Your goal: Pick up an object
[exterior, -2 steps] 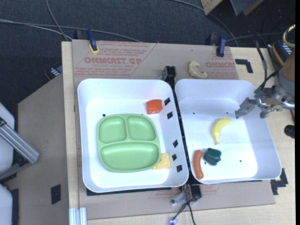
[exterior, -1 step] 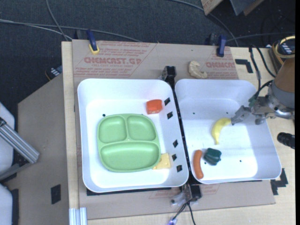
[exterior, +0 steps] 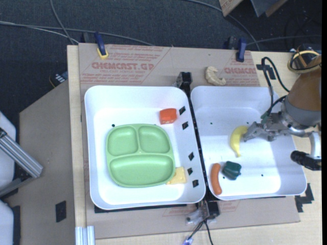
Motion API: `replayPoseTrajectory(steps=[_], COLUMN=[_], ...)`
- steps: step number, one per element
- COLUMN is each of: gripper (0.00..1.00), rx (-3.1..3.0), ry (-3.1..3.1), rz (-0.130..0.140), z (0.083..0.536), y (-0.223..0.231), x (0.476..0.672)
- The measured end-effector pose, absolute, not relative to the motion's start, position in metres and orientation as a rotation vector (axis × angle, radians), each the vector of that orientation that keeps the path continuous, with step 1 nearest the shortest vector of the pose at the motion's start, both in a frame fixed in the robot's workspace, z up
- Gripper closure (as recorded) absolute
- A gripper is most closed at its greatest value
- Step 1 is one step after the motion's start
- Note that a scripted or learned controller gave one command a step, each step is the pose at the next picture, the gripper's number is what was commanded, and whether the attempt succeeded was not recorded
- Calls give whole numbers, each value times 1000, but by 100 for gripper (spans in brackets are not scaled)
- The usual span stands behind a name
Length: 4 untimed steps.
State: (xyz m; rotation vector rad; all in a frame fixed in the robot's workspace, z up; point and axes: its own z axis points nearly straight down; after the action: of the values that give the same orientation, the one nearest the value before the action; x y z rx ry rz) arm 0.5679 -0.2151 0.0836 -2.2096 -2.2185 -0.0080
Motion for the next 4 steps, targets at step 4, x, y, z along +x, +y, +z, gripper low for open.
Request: replayPoseTrajectory(steps=[4], gripper=[100], rx=[-2222], ry=[-2226], rz=[-3], z=[218], y=[-219], x=[567])
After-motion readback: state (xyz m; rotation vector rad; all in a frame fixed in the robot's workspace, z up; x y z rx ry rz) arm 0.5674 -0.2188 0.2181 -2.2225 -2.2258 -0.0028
